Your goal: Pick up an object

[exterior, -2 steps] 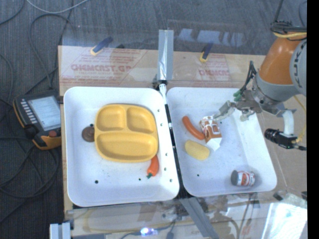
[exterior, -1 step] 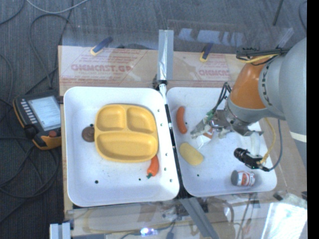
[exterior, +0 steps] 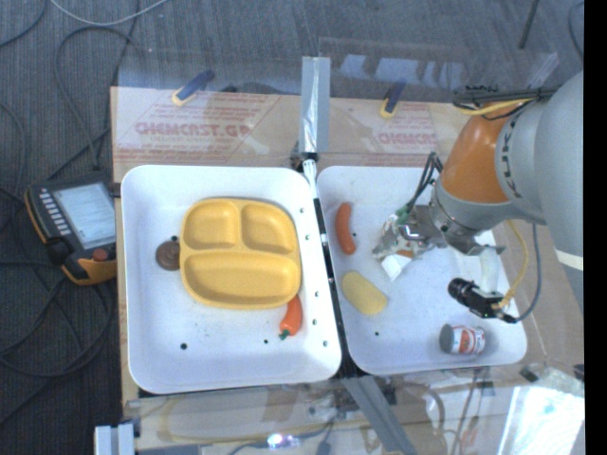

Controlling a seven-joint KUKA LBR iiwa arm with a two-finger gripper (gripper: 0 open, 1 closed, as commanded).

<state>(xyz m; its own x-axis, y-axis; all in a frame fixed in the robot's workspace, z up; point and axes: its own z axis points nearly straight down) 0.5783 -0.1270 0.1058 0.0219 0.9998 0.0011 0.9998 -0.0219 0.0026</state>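
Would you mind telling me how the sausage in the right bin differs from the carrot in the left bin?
The sausage is plain orange-red; the carrot is orange with a green tip at its lower end. The sausage lies free on the right bin's floor, while the carrot lies against the yellow divided tray's lower right corner. The sausage looks slightly longer and rounder-ended; the carrot tapers. Both are small, elongated and lie roughly lengthwise near the bins' shared edge.

Bench (exterior: 213,131), two white bins (exterior: 152,349)

I see an orange-red sausage (exterior: 345,227) lying lengthwise near the right bin's (exterior: 429,354) left wall. Just below it rests a pale yellow potato-like piece (exterior: 364,293), and a small can (exterior: 463,339) lies on its side near the front right corner.
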